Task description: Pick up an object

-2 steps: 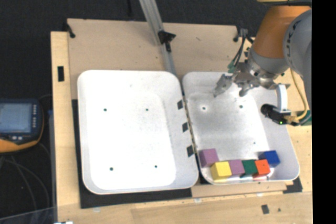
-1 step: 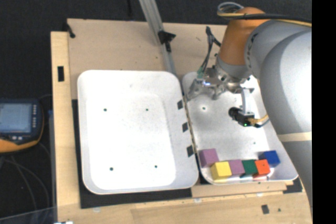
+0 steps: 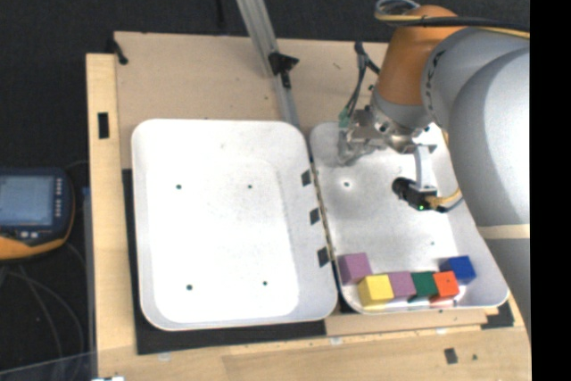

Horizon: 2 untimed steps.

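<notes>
Plainly, the things worth picking are the small coloured blocks huddled along the six o'clock edge of the right bin. A purple block sits at the nine o'clock end of the group, with a yellow block just below it and touching. Next along comes a paler purple block, then a green block and an orange block pressed close together, and a blue block at the three o'clock end. They look like painted wood or hard plastic, so I judge them light, stiff and in no way fragile, though the smooth faces may slip under a glancing pinch.

The best hold is likely across two flat opposite sides. The blue block and the first purple block have the most free room around them; the middle ones are packed tight, leaving fingers little space to drop between.

The gripper hangs at the bin's far twelve o'clock corner, well apart from the blocks. It is small and partly blurred against the white floor, so I cannot tell how wide it stands, and nothing is seen in it. The left bin lies beside it at nine o'clock.
</notes>
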Each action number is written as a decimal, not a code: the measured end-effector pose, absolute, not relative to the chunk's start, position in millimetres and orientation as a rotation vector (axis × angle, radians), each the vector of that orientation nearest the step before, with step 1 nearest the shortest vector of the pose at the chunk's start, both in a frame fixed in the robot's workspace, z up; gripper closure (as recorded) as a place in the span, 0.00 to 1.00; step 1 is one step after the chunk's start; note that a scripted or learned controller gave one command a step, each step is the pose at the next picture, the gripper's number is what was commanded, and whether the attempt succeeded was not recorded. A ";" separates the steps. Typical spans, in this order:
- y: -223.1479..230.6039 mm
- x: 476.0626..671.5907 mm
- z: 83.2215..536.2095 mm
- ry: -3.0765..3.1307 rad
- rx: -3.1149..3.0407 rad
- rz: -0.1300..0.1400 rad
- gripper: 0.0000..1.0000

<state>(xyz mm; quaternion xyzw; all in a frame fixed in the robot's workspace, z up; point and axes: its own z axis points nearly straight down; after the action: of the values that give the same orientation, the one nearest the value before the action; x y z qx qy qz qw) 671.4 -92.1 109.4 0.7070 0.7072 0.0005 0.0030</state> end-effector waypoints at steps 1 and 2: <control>-32.1 617.1 202.4 2.227 2.211 0.010 1.00; 37.2 592.1 196.7 2.233 2.214 0.001 1.00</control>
<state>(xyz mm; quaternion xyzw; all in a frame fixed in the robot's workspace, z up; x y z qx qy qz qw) 592.1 37.2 196.7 0.7042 0.7100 0.0004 -0.0015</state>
